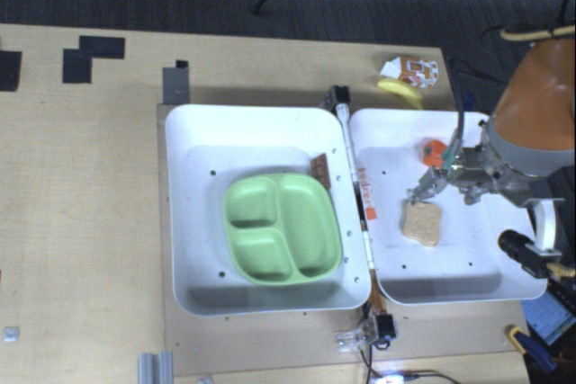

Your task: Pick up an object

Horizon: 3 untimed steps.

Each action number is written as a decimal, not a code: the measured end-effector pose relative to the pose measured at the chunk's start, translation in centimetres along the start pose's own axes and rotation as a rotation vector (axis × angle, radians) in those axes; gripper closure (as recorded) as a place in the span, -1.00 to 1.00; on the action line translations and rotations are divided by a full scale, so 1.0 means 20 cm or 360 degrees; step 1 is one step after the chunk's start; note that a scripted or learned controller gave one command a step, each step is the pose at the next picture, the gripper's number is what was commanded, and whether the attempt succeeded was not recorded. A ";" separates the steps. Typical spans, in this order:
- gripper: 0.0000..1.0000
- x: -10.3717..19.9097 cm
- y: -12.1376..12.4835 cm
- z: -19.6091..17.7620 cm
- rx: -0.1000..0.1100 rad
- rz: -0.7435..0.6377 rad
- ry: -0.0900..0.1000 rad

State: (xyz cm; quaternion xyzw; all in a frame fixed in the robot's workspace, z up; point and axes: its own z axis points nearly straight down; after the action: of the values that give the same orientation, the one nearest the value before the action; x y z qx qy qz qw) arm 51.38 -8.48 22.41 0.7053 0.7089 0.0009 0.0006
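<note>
The arm (538, 108) comes in from the right side of the view, and its orange band fills the upper right corner, with the grey wrist part just below it. The gripper (430, 186) reaches to the left from the wrist and is low. Its thin metal fingers (421, 192) point left and slightly down, with a small gap between them.

A green divided plate (283, 227) is lying in the left bin (189, 193); a yellow-and-white wrapper (407, 75) is sitting on the worktop (81, 220) beyond the right bin (450, 283).
</note>
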 end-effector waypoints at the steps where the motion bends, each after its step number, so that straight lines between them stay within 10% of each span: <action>1: -1.00 -0.09 0.54 0.45 0.0005 0.0000 0.0001; 2: -1.00 -0.19 0.30 0.69 -0.0005 0.0004 -0.0002; 3: 1.00 -0.18 0.31 0.63 -0.0014 0.0001 -0.0002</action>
State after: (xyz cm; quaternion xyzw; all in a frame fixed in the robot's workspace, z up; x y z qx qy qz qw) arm 57.55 -12.08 9.81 0.7056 0.7086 0.0035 0.0042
